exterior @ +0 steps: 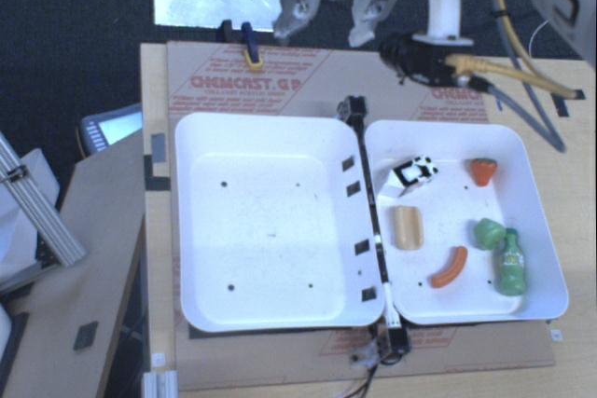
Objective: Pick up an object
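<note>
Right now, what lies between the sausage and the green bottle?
In the camera view, bare white bin floor separates the sausage from the green bottle.

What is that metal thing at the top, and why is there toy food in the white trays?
The picture comes from one camera above a bench, looking down. The metal thing is a robot arm's gripper, a hand with two fingers. They are spread apart and nothing sits between them. It hangs high behind the two white trays.

The right tray has little things for the robot to practise picking up: a black-and-white toy, an orange-red piece, a tan block, a sausage, a green lump and a green bottle. The left tray sits right beside it.
</note>
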Robot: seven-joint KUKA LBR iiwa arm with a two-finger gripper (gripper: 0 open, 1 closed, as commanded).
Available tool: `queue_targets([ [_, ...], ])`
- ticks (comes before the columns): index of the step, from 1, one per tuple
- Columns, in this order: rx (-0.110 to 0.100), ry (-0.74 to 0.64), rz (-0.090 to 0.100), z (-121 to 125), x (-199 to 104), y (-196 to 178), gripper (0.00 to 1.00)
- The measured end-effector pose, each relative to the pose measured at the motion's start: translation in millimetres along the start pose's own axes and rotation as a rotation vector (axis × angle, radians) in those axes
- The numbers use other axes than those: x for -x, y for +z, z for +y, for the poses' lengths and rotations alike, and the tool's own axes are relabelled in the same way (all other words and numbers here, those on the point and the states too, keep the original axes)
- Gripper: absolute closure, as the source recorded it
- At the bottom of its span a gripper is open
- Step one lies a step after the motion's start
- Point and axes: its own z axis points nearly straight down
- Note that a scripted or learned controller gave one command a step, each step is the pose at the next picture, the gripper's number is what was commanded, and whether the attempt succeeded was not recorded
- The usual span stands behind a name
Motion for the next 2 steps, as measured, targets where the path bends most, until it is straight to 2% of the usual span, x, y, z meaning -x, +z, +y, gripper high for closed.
queue_targets([
  [2,0.000,0.000,0.000,0.0,0.0,0.0,0.00],
])
